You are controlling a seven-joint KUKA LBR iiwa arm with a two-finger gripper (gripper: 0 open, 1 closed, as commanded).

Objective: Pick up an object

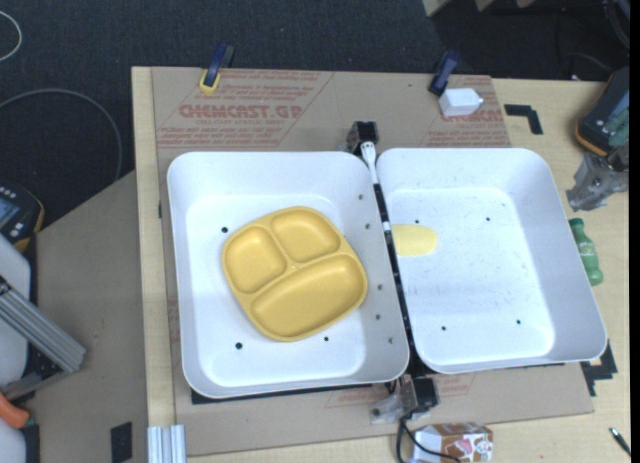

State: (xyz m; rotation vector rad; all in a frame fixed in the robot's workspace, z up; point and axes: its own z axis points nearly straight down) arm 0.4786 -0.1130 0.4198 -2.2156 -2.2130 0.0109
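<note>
A yellow three-compartment plate (294,271) lies flat in the middle of the left bin (190,191). A small pale yellow piece (414,240) rests on the floor of the right bin (520,336), close to its left wall. My gripper (594,191) hangs at the far right of the camera view, just outside the right bin's right rim and well away from both yellow things. Above it, part of the grey arm with its orange band (607,129) enters the view. Nothing shows in the gripper.
A green object (586,251) lies on the bench beside the right bin's right rim, just below the gripper. A white block (460,102) and clamps sit on the cardboard behind the bins. Cables and a small packet (465,443) lie at the front.
</note>
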